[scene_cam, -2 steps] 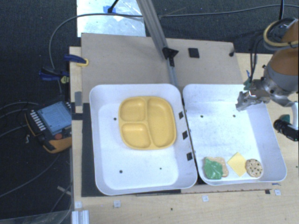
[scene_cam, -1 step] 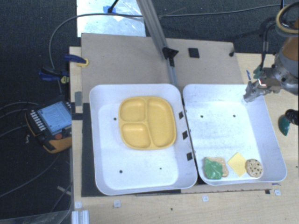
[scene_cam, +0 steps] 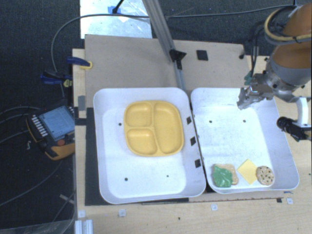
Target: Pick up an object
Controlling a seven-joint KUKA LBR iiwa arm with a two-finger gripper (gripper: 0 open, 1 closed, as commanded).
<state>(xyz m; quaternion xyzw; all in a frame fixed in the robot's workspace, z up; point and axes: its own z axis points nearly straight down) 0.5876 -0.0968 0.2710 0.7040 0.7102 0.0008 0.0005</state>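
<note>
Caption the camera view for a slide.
End effector above the right bin's far edge; toast, cheese, cookie near; yellow plate left.

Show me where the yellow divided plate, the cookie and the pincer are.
yellow divided plate [scene_cam: 154,128], camera view, on the ridge where its compartments meet.
cookie [scene_cam: 264,176], camera view, middle of its speckled top.
pincer [scene_cam: 243,103], camera view, at its tip above the right bin.
</note>
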